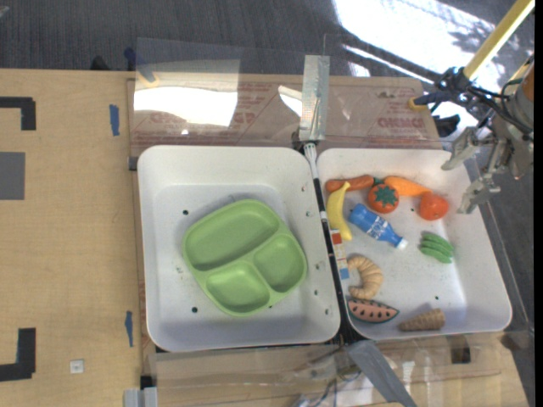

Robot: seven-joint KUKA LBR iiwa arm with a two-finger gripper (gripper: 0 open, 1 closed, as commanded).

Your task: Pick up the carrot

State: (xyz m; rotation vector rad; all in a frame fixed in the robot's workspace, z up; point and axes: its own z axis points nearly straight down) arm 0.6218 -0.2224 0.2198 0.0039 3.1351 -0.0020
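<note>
Carrot point(407, 185) lies in the right bin point(484, 287) near its far wall, long axis running left to right, its tapered end towards the tomato point(383, 196). It looks smooth, glossy orange plastic, a curved cone. Just beside it sit a round orange-red fruit point(433, 206) and a yellow banana point(338, 210). Gripper point(477, 185) hangs over the bin's right rim; whether its jaws are apart cannot be told.
</note>
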